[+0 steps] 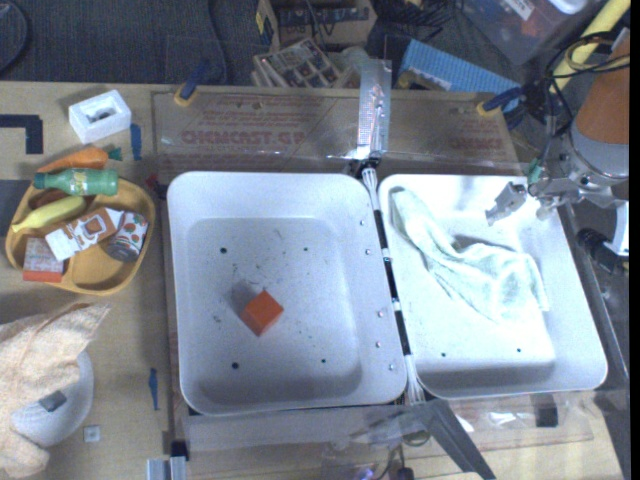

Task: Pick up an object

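Orange and small, a block (263,312) is seen lying on the floor of the left bin (200,208), a little toward the near wall and slightly left of that bin's middle, with nothing touching it. A pale crumpled cloth (470,263) is spread across the right bin (575,358), running from that bin's far left corner down toward its middle. The gripper (527,193) is held above the right bin's far right corner, just beyond the upper edge of the cloth, well apart from the block. Two fingers appear to be parted with nothing visible between them, so it is judged to be open and holding nothing, though the detail is small. The block is judged to be light and stiff, with flat faces; a hold across two opposite faces should be firm, provided the fingers are turned to match its skewed lie, since a corner grip could let it twist out. The cloth is judged to be soft and limp; it could be pinched at a raised fold near the middle of the right bin, where some bulk is gathered, but a thin edge might slip free. Beside the left bin, on its outer side, a yellow bowl (20,243) of small items is placed.
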